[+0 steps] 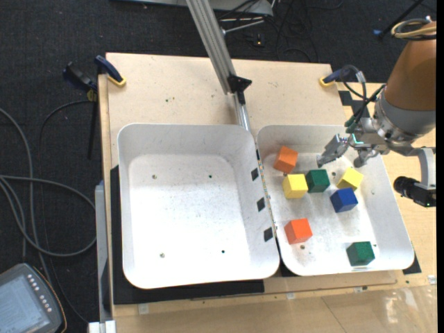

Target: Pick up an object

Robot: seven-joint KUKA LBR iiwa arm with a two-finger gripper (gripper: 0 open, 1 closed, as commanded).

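Gripper (345,152) spread open, empty, above right bin (388,214). Approach step. Next: descend onto yellow block (351,179), then clench.

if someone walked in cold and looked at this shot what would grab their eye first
Probably the cluster of bright blocks in the right bin: an orange block at the top, a yellow block touching a green block, and a blue block beside them. Next, the gripper reaching in from the right, fingers spread and hanging over that cluster with nothing between them. The left bin is plain white by contrast.
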